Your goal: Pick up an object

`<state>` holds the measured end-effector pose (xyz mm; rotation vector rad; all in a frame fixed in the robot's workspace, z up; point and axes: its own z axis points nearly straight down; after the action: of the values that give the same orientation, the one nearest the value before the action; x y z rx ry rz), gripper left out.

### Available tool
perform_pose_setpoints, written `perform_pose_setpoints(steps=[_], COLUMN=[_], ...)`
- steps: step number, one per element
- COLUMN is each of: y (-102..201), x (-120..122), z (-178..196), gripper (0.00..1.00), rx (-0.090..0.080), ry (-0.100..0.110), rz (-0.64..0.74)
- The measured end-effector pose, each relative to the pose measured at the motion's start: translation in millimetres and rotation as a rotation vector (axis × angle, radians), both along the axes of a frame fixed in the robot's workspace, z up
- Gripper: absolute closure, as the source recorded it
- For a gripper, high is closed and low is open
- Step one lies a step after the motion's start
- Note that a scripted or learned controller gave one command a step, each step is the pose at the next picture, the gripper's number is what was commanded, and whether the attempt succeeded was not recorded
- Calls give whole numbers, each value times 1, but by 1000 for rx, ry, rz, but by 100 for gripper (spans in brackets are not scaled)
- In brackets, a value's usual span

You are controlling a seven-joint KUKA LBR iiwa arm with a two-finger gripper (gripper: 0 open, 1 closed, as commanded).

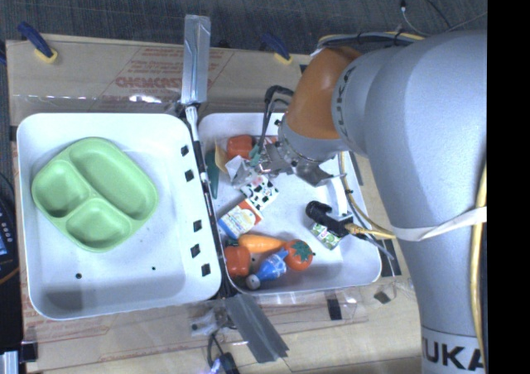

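My gripper [258, 164] hangs low over the upper part of the right bin [364, 258], under the orange wrist band. It is just above a black-and-white checkered box [263, 192] and right of a crumpled grey wrapper [234, 169]. A red-orange item [240, 146] lies behind it. Toward the bin's front lie a small orange-and-white carton [240, 219], a carrot [261, 242], a red ball-like thing [236, 260], a blue bottle [270, 266] and a red toy fruit with a green top [300, 255]. I see nothing held between the fingers.
The left bin [50, 290] holds a green divided plate [93, 192]. A small green-and-white packet [327, 237] lies at the right bin's right side. A teal piece [214, 179] leans on the wall between the bins. The arm's bulk covers the right side.
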<state>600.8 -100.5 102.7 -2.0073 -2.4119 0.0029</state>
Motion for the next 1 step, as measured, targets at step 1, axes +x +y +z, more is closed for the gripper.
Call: perform_pose_setpoints(steps=[1], y=[0], x=[0], z=[10], gripper=[100], rx=[0], ry=[2], rz=[4])
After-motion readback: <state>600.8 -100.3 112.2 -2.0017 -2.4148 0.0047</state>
